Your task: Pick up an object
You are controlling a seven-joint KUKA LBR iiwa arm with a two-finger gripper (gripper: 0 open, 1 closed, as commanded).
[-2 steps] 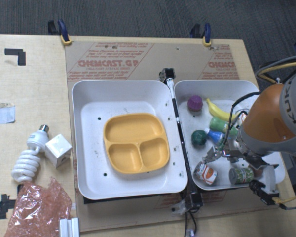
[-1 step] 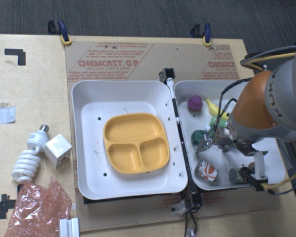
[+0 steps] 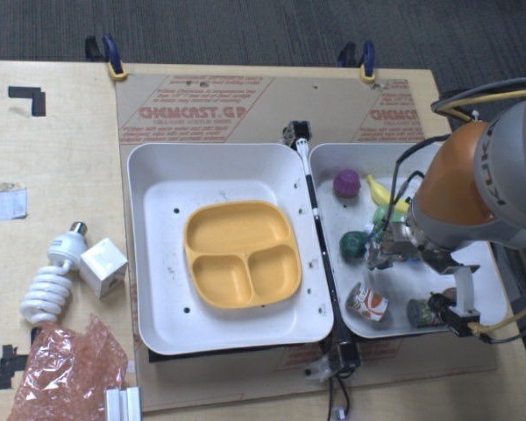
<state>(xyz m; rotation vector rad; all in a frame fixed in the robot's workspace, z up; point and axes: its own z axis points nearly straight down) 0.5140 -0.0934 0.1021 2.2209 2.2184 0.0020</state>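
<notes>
The grey arm with its orange band (image 3: 451, 178) is reaching in from the right and hanging over the right-hand shallow white bin (image 3: 333, 160), with its two-finger gripper (image 3: 381, 254) pointing down into the bin's middle. The metal parts at the gripper's tip are blurring together, so I cannot tell whether it is released or clenched, and nothing is showing clearly inside it.

A dark green rounded object (image 3: 354, 245) is lying just beside the gripper on its left, seemingly touching or nearly touching it. A purple ball-like object (image 3: 347, 182) is sitting farther toward the bin's back edge, and a yellow banana-shaped toy (image 3: 381, 191) is lying next to it, partly passing under the arm. A crumpled red-and-white wrapper-like object (image 3: 368, 303) is resting near the front wall, below the gripper, and a small dark green object (image 3: 421, 312) is lying to its right, beside a black fitting on the arm.

The left-hand white bin (image 3: 153, 235) is holding a yellow three-compartment plastic tray (image 3: 243, 254). Outside the bins, a white spiral light bulb (image 3: 53, 279), a small white cube-shaped box (image 3: 103, 267) and a crinkled reddish plastic bag (image 3: 66, 371) are lying on the wooden bench (image 3: 53, 165).
</notes>
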